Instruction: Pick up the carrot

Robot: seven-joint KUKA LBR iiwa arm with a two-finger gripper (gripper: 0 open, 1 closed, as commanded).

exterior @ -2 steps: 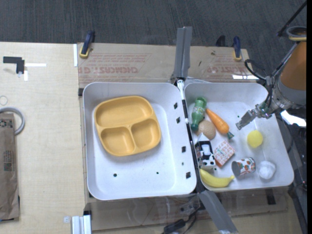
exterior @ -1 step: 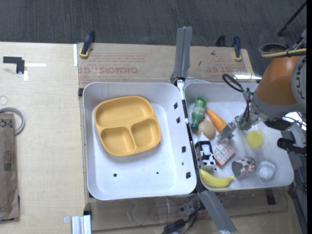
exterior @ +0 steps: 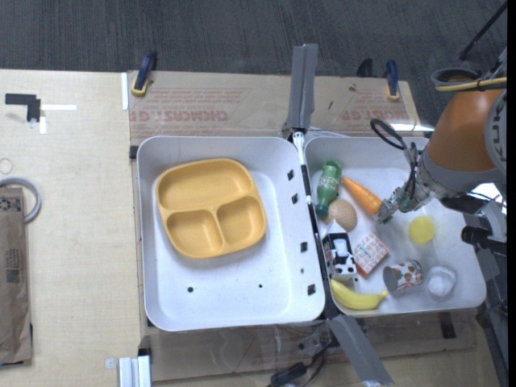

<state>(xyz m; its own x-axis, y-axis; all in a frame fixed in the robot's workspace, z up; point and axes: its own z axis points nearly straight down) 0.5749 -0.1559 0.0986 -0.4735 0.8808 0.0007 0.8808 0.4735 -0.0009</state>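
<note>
The bins (exterior: 153,240) looked like smooth white plastic, the divided yellow plate (exterior: 211,206) matt plastic, the carrot (exterior: 361,195) glossy, and the bench (exterior: 64,176) pale wood.

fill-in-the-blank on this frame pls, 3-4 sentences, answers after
1. The carrot lies in the ____ bin.
2. The hand sits at the carrot's ____ end, low in that bin.
3. The yellow divided plate has ____ compartments.
4. The banana lies at the bin's ____ edge in this view, below the black-and-white cow toy.

Answers: right; right; three; bottom
</note>
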